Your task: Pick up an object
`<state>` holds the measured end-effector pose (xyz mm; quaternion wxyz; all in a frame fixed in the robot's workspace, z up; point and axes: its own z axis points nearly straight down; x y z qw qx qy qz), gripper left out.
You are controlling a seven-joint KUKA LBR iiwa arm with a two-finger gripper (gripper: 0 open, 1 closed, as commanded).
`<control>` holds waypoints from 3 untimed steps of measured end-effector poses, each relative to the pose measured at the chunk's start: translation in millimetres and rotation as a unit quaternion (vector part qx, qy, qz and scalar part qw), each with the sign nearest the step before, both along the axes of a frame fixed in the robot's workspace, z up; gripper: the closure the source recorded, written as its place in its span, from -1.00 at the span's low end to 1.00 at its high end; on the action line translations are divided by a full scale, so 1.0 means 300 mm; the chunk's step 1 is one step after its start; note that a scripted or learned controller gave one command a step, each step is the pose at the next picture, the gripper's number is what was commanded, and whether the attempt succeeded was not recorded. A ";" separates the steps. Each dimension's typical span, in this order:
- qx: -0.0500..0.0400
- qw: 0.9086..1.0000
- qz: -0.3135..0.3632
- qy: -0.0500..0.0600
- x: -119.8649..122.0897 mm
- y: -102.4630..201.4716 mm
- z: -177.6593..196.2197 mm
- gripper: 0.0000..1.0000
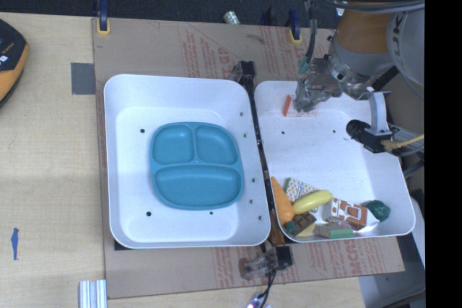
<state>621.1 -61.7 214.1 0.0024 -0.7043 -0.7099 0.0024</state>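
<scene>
Hovering my gripper (309, 99) low by the small orange piece (286, 106) to grab it; I cannot tell its grip.

A single fixed camera sits above the bench and looks down on it at a slant, so the far edge of the bench lies toward 12 o'clock and the near edge toward 6 o'clock. It stands far enough back to take in both white bins whole: the left bin (115, 155) fills the middle of the frame toward 9 o'clock, the right bin (375, 177) lies toward 3 o'clock. The arm (375, 3) enters from about 2 o'clock. Dark floor runs along the top, past the bench's far edge.
</scene>
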 end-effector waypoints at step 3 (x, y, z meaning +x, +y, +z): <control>0.000 1.000 -0.005 0.004 -0.174 -0.344 -0.420 -1.00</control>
